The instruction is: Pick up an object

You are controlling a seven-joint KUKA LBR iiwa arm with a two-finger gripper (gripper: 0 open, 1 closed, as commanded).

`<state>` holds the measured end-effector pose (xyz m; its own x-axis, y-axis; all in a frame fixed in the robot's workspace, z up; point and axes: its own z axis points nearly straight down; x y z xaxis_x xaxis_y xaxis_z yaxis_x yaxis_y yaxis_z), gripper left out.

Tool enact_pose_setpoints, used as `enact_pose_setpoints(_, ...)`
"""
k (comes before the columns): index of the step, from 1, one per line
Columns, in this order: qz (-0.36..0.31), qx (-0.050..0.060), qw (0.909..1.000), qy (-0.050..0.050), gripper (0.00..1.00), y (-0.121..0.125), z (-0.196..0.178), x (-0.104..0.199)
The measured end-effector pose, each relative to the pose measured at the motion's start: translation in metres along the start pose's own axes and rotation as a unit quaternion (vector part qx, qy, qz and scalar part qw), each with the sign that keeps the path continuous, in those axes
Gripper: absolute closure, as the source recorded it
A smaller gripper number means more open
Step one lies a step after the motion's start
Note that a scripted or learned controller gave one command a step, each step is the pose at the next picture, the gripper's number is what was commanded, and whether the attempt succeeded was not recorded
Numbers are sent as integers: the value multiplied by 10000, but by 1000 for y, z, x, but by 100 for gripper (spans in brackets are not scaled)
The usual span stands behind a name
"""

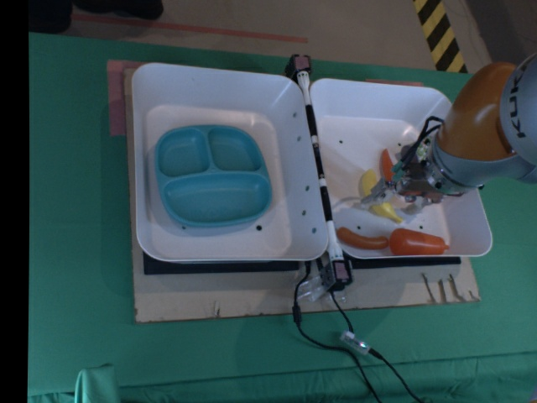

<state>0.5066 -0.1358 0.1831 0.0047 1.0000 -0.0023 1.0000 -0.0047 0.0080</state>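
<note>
Grey arm (512, 154), orange band (474, 116)

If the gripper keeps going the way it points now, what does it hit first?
Most likely the yellow toy lying just ahead of the gripper in the right bin. Depth is hard to judge from this slanted view, so it may pass just above it.

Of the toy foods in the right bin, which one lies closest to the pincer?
The yellow banana-shaped piece, lying right beside the pincer. The orange carrot-like piece and the reddish sausage lie apart from it, along the bin's near wall.
</note>
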Motion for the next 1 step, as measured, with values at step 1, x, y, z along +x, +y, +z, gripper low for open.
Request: enact_pose_setpoints(1,16,-45,10000,-15,100,3,-11,-1)
